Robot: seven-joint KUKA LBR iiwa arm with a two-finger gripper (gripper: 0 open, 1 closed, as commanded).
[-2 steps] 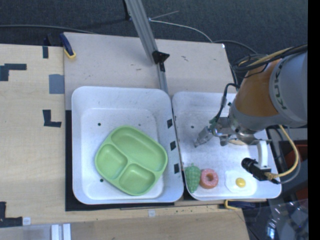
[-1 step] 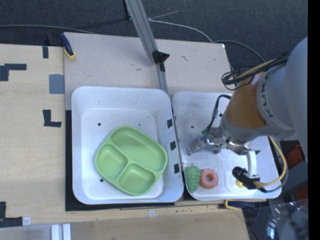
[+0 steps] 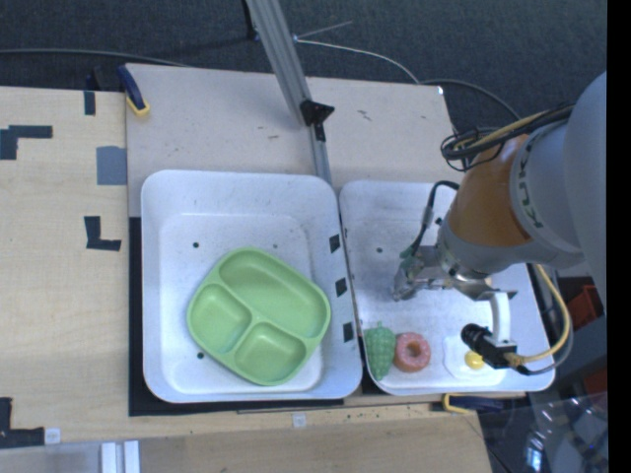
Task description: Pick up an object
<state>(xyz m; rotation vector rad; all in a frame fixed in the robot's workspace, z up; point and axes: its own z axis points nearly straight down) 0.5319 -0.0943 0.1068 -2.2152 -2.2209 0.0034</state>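
Observation:
My gripper [image 3: 406, 279] hangs low over the middle of the right bin [image 3: 380, 215], pointing down at the bare white floor there. Along that bin's front edge lie a green bumpy object [image 3: 380, 352], a pink donut [image 3: 411, 352] right beside it, and a white piece with a yellow centre [image 3: 471, 360] further right. All three lie nearer the camera than the gripper, apart from it. A light green divided plate [image 3: 258, 315] rests in the left bin [image 3: 158, 264].
The grey arm with its orange band [image 3: 493, 210] covers the right bin's right side. A black cable end [image 3: 480, 340] dangles near the white and yellow piece. A metal pole [image 3: 286, 57] slants across the bench behind the bins.

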